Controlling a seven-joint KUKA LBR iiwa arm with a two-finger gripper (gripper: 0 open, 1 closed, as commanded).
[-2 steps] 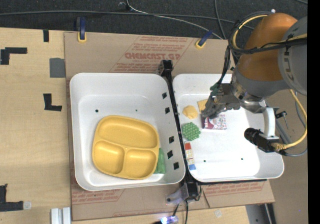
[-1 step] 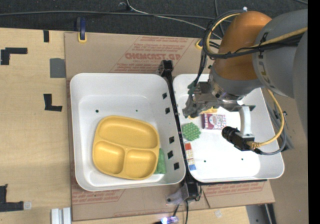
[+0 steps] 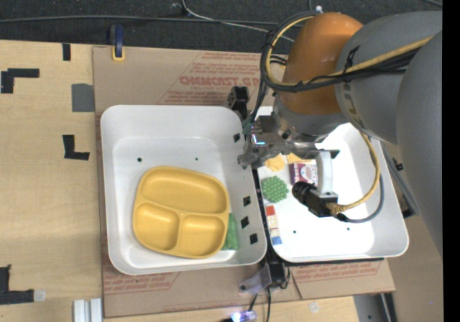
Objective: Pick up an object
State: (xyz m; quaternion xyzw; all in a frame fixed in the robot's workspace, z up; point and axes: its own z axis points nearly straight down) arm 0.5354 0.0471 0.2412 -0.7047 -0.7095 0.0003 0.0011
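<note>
Orange band (image 3: 323, 54) and grey arm loom closest to the lens, hiding most of what I am doing. Beneath them my gripper (image 3: 282, 149) hangs over the right bin (image 3: 374, 241), near its left wall, and whether it is released or clenched I cannot tell. Nothing is visibly between my fingers, so I judge the pick not yet made. Candidates lie just below me: a green knobbly object (image 3: 274, 187), a small packet (image 3: 302, 171) with print too small to read, and a yellow divided tray (image 3: 180, 211) in the left bin (image 3: 118, 126). Red lettering on the cardboard sheet (image 3: 208, 80) is too faint to read surely.
</note>
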